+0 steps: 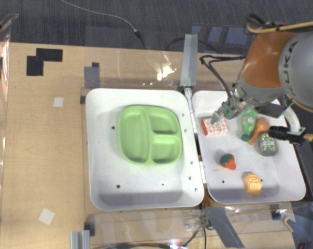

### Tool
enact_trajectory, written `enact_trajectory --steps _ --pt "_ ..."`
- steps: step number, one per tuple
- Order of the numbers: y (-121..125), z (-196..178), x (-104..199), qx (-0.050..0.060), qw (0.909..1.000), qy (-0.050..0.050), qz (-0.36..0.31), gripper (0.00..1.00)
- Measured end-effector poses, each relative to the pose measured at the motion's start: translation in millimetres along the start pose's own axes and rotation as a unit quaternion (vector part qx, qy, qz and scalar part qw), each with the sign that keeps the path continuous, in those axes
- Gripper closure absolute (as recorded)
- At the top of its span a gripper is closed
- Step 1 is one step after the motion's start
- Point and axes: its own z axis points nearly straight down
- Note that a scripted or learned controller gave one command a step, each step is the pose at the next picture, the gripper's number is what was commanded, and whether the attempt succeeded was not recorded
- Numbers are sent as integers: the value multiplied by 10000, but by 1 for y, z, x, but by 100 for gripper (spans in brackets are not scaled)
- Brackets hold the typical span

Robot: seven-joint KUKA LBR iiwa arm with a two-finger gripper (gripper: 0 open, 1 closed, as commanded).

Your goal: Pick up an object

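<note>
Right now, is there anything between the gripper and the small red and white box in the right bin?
Nothing visible stands between them. The gripper hangs just over the upper right corner of the red and white box, in the right bin. The green bottle and the orange carrot lie to the right of the box, apart from it.

You are looking down on a pale wood-grain counter [37, 154]. Take the left bin [99, 191], white and shallow, as your landmark. Touching its right edge sits the right bin [286, 183], also white; a grey metal bar [188, 61] stands at the far end of the seam between them. Up and to the left of the left bin you can see a black stepped marking [42, 60] on the counter. Left of the bin lies a small white square [58, 102], and another white square [46, 216] lies toward the near left corner.
</note>
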Motion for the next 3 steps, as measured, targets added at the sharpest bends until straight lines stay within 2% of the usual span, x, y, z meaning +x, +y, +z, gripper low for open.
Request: enact_trajectory --steps 1,2,3 --pt "-44 2 36 18 9546 17 -2979 100" --pt "-36 -136 130 -25 9162 -26 -4007 100" --pt "-70 -54 89 14 8557 20 -5174 100"
